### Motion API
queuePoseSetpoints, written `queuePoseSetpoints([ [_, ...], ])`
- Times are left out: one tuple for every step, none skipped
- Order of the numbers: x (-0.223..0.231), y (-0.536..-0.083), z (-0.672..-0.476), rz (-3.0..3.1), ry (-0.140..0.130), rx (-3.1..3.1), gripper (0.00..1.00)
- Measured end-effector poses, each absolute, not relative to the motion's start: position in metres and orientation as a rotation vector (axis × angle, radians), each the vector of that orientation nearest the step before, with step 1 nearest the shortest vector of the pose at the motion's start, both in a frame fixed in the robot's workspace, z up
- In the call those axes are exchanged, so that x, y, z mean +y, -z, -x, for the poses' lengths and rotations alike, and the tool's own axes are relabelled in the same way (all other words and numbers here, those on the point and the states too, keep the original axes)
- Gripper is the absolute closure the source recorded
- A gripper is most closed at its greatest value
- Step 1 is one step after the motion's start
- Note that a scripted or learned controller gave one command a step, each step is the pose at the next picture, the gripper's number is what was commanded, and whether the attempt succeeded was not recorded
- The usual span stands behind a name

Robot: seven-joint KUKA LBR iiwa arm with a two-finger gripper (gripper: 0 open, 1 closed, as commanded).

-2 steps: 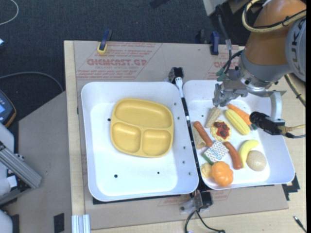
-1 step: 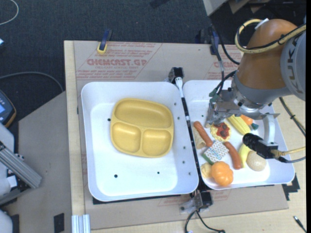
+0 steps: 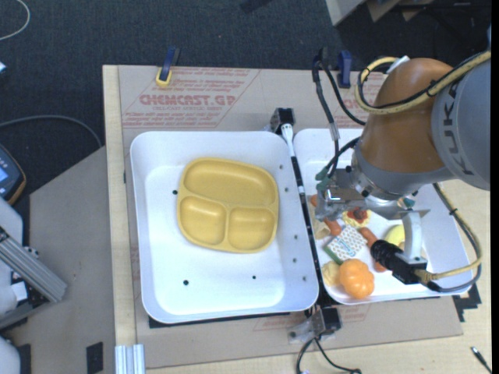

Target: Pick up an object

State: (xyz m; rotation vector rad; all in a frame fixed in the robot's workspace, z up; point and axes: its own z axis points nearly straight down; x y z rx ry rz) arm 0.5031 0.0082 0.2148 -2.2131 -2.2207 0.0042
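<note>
Overhead slanted view of the desk (image 3: 117,209), a pale board-covered surface carrying two shallow white bins side by side. The left bin (image 3: 156,271), smooth moulded plastic with rounded corners, holds a yellow divided tray (image 3: 228,204), a matte, softly rounded plate with one long compartment above two smaller ones. The right bin (image 3: 312,142) holds a cluster of small items lying close together: an orange pumpkin-like toy (image 3: 356,278), rounded and glossy, near the front edge; a chequered green-and-white packet (image 3: 345,245), flat and tilted, just above it; a pale yellow piece (image 3: 396,234) to its right; and several small red and orange bits (image 3: 335,226) too small to identify. The arm, grey with a bulbous orange housing (image 3: 405,123), reaches in from the right and hangs over this cluster, with black and yellow cables looping around it. The claw (image 3: 341,195) sits low above the upper part of the pile, its metal parts partly masked by the wrist; whether it is apart or together cannot be told, and no item can be seen between its tips. Judged from this arrangement, the task is at the approach or descent stage: the arm is positioned over the candidate objects, all of which appear to rest in the right bin, so the grasp and the lift both remain to be done. The tightly packed, rounded, glossy items seem likely to slip or be nudged aside.
</note>
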Motion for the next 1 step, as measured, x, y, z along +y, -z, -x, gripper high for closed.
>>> queuePoseSetpoints([
  [-0.0061,-0.2318,-0.509,2.225,0.003,-2.222,1.0],
])
